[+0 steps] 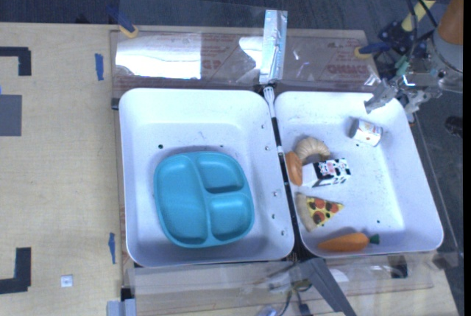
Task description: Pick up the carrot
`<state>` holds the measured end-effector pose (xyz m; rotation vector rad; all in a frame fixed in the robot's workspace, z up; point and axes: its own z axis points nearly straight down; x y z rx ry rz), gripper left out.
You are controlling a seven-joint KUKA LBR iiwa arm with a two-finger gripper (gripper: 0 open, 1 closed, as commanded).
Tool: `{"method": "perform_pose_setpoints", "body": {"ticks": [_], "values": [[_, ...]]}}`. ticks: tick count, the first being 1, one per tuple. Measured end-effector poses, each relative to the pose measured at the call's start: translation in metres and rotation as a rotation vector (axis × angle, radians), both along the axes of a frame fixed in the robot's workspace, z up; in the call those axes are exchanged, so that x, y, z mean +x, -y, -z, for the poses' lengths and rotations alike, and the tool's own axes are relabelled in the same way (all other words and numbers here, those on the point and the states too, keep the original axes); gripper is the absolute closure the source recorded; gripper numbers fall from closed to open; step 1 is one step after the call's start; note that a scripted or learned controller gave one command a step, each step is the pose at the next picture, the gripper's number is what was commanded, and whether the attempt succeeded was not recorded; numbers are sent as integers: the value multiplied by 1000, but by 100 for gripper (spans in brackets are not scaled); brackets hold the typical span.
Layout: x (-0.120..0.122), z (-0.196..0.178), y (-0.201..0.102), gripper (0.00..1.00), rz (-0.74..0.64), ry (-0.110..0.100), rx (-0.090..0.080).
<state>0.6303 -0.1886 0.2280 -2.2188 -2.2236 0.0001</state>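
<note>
Orange carrot (344, 241) lies flat along the right bin's (412, 182) near wall.

orange carrot (344, 241), blue tray (204, 197), white bins (140, 130)

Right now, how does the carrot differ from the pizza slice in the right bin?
The carrot is orange, long and rounded with a green tip; the pizza slice is a flat yellow triangle with dark toppings. The carrot lies along the bin's near wall; the pizza slice sits further in, just above it. Both rest in the right bin, apart from the gripper.
</note>
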Motion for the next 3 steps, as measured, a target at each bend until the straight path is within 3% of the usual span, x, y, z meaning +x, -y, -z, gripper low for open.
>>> {"method": "perform_pose_setpoints", "body": {"ticks": [1, 2, 3], "values": [[8, 69, -80, 0, -147, -4, 2], [-59, 100, -82, 0, -121, 11, -1], [-133, 41, -110, 0, -202, 3, 1]]}}
